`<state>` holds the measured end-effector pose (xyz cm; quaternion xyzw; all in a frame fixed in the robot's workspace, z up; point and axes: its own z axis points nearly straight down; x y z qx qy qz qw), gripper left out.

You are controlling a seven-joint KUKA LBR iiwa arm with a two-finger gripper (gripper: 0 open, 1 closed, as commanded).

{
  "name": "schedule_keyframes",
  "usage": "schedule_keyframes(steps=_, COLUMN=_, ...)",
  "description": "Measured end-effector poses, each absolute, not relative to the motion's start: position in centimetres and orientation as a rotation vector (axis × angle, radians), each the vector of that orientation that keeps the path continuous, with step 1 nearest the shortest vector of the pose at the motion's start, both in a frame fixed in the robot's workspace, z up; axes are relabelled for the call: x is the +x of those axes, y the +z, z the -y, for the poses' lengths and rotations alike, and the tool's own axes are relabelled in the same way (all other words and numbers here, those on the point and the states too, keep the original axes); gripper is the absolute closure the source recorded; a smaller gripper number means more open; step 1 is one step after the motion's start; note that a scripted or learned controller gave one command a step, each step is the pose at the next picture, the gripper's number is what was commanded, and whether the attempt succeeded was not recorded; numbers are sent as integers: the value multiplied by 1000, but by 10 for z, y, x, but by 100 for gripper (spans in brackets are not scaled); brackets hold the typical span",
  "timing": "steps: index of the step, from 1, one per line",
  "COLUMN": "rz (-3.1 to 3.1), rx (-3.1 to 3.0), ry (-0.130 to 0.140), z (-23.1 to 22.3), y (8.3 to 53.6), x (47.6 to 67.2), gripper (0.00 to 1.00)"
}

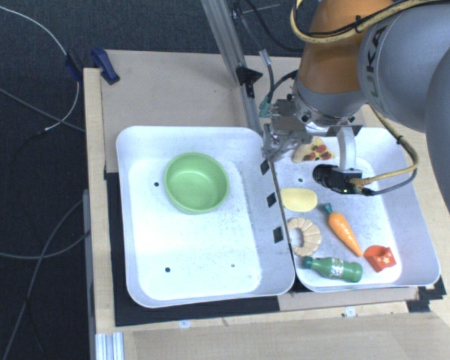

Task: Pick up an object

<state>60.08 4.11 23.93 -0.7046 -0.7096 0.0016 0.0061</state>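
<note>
Grey tool (pixel 279 142) hangs at the right bin (pixel 405 201)'s far-left wall — grip state unreadable; descending there risks striking the rim, missing the pizza slice (pixel 313 152).

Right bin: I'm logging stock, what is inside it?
Right bin holds a yellow piece, shrimp, carrot, green bottle, red piece; the arm partly covers a pizza slice.

Even, bright overhead lighting; focus moderately sharp. The shallow white plastic bins (pixel 187 276) glare mildly. Soft shadows lie beneath the two-finger gripper (pixel 279 150).
</note>
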Motion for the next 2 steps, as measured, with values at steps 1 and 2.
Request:
schedule_keyframes(steps=1, rz=2217, rx=-2207, ry=15, z=-85, y=230, x=581, gripper=100)
schedule_keyframes(steps=2, rz=2212, rx=-2213, ry=13, z=-83, y=231, x=582, gripper=0)
